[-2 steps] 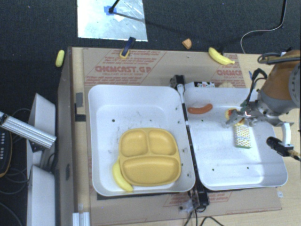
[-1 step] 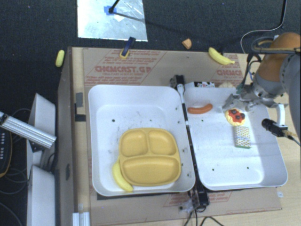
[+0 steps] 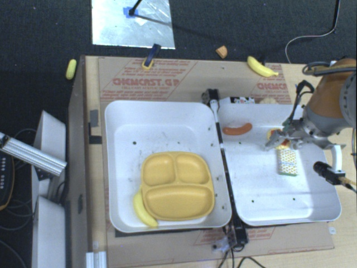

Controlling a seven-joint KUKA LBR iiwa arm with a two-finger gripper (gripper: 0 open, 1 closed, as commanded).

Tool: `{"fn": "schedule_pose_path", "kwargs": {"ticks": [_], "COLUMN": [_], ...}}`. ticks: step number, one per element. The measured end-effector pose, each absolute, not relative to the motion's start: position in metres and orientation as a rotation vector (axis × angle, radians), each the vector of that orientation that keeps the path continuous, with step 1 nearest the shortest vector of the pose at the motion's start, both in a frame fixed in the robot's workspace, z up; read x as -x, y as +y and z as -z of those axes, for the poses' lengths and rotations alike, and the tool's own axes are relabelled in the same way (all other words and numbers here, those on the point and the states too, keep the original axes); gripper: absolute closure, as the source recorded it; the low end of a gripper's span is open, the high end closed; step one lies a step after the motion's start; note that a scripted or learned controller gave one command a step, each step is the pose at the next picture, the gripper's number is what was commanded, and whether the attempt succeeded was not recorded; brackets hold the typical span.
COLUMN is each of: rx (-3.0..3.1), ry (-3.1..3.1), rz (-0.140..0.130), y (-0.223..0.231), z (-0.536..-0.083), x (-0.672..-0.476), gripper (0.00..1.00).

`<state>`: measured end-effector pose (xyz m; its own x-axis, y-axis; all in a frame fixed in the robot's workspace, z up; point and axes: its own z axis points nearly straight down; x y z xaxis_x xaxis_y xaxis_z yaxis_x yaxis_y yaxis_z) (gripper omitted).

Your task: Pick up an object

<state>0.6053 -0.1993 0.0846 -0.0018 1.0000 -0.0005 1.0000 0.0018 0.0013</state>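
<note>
The claw (image 3: 283, 141) is hovering low in the right bin (image 3: 312, 208), just above the patterned white block (image 3: 287, 162), seemingly lining up a grasp, though how its grip is standing cannot be told, while the sausage (image 3: 237, 129) is lying apart.
</note>
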Motion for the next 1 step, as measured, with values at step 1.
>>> {"fn": "schedule_pose_path", "kwargs": {"ticks": [1], "rx": [-2.213], "ry": [2.223], "rz": [-0.004], "y": [-0.1887], "z": [-0.1317], "x": [-0.6613], "gripper": [0.00]}}
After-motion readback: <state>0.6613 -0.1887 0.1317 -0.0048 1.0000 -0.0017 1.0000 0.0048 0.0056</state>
